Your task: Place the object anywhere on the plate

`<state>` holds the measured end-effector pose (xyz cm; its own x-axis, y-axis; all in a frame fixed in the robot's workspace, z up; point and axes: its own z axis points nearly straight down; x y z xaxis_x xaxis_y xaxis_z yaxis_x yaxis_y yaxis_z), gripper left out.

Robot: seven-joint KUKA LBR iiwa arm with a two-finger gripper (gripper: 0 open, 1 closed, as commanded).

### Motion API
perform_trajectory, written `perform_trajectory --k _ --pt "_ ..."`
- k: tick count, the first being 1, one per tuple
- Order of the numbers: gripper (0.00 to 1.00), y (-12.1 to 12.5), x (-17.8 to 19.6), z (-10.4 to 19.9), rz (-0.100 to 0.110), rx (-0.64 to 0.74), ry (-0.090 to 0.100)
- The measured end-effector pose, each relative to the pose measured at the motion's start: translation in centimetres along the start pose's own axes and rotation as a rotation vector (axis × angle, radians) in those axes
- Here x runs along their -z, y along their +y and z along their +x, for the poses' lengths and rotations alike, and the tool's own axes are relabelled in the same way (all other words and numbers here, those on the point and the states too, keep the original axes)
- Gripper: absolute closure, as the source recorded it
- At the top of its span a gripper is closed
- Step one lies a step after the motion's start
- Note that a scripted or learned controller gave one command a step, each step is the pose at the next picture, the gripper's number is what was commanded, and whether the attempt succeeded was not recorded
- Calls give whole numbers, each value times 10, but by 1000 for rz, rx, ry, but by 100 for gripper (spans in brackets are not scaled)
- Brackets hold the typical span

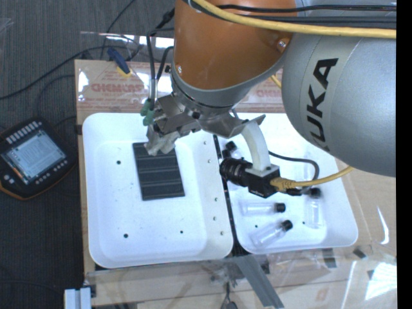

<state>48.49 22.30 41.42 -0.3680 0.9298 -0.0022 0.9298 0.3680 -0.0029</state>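
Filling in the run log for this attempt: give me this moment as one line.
gripper over top edge of dark plate | left bin | vials in right bin | fingers unclear

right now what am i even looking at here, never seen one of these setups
This is one camera fixed above a bench, looking down at a slant. The big grey and orange thing is a KUKA robot arm reaching in from the right. Its gripper hangs over the left white bin, at the top edge of a dark ridged plate. I cannot tell whether it holds anything. The right bin holds a few small clear vials with black caps. A handheld control pendant lies on the floor at left.
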Motion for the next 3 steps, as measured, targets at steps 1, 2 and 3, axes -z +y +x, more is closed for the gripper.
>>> perform_trajectory --k 1,2,3 --pt "100 27 18 -7 1 -407 0" --pt "100 124 17 -38 2 -598 0" --pt "100 92 18 -25 2 -227 1"
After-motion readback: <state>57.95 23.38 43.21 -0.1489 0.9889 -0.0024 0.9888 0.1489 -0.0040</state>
